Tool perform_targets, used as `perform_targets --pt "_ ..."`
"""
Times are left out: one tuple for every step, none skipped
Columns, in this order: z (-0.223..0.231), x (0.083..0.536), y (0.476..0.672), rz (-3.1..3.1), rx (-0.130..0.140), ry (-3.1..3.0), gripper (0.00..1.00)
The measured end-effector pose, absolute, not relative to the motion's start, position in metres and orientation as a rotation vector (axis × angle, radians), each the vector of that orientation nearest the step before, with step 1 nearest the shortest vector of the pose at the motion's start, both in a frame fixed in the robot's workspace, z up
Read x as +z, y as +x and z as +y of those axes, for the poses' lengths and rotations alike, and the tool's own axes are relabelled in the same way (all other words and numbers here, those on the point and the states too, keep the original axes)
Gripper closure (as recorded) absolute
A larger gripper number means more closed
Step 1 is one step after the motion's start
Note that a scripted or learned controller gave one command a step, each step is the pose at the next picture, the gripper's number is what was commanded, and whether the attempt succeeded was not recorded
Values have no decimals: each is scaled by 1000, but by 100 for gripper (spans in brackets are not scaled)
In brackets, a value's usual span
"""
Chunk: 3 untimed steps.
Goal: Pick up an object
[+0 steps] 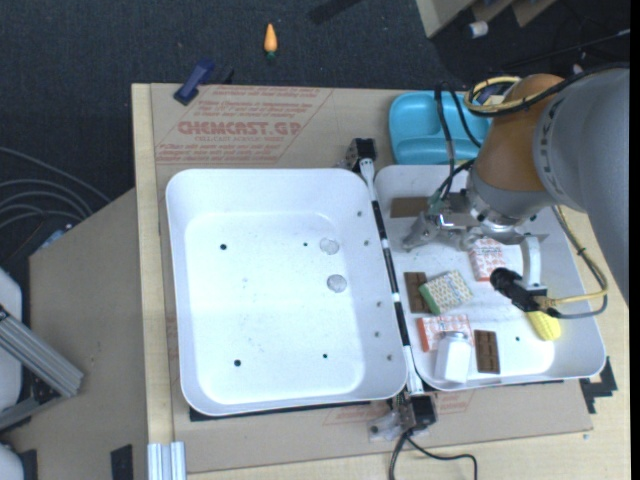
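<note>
The claw [438, 226] hangs low over the back of the right bin [568, 353], tucked under the grey wrist. From where I stand I cannot tell whether it is released or clenched. Just beside it, toward the back wall, lies a flat brown card [408, 206]. On its other side is a red-and-white printed packet [487, 260], partly covered by the arm. Nearer the front sit a green-and-yellow checked packet [445, 290], a smooth white bottle [455, 358] and a small dark brown bar [487, 351]. So anything worth picking is in this bin.

I'd worry most about the flat pieces. They are thin and lie flush on slick white plastic, so the claw could skate over them or only nudge them along. The rounded bottle might roll away, and the front items lie close enough together to get pushed into each other.
</note>
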<state>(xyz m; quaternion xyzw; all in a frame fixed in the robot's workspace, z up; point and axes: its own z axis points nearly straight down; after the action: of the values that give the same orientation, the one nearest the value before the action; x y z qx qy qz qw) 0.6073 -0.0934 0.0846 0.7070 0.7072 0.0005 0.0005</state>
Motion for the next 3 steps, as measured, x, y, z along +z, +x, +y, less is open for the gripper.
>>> perform_targets --pt "-170 95 667 2220 0 2221 0" --pt "-138 84 628 2223 -1 2223 0" --pt "-94 85 635 2225 -1 2223 0"
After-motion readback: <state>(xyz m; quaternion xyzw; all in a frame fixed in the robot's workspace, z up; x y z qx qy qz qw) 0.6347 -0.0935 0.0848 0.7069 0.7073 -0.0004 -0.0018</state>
